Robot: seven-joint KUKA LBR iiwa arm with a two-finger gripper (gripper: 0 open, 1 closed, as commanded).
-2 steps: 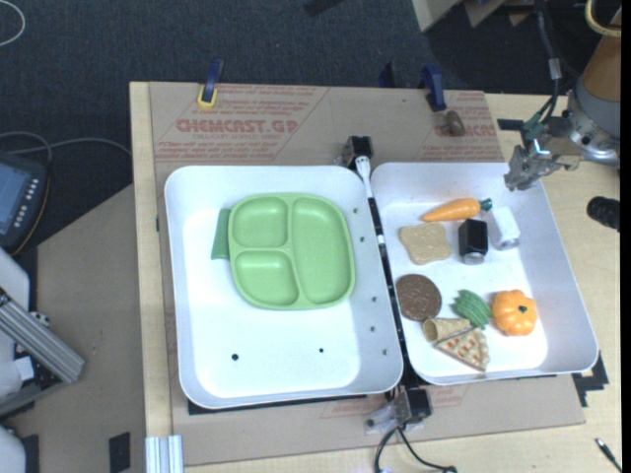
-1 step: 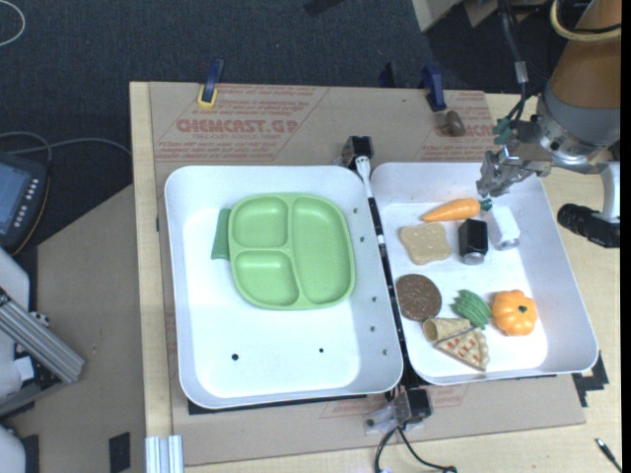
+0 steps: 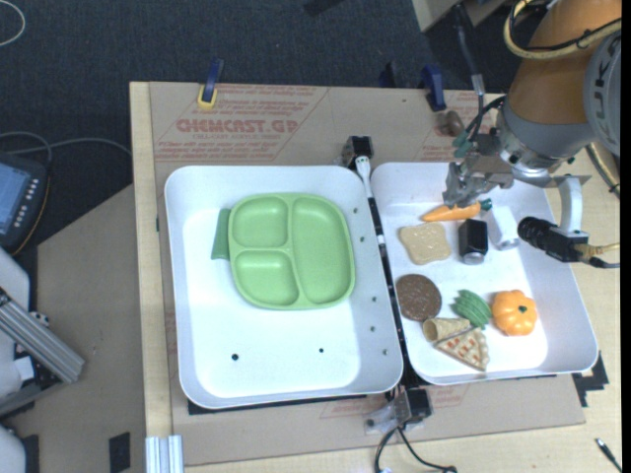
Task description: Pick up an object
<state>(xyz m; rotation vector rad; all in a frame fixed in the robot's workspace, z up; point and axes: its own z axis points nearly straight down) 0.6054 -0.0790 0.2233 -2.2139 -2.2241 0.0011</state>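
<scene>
Carrot (image 3: 453, 211) under the gripper (image 3: 463, 193), right bin (image 3: 582, 335).
Finger state: cannot tell; bread slice (image 3: 425, 243) at carrot's seven o'clock.

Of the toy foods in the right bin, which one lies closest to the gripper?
The carrot: it lies directly under the gripper, while the bread slice and the rest sit farther off.

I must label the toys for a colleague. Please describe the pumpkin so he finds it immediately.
Look in the right white plastic bin, near its right wall. The small round orange toy pumpkin sits beside a green leafy toy vegetable. Unlike the long orange carrot, it is plump.
</scene>
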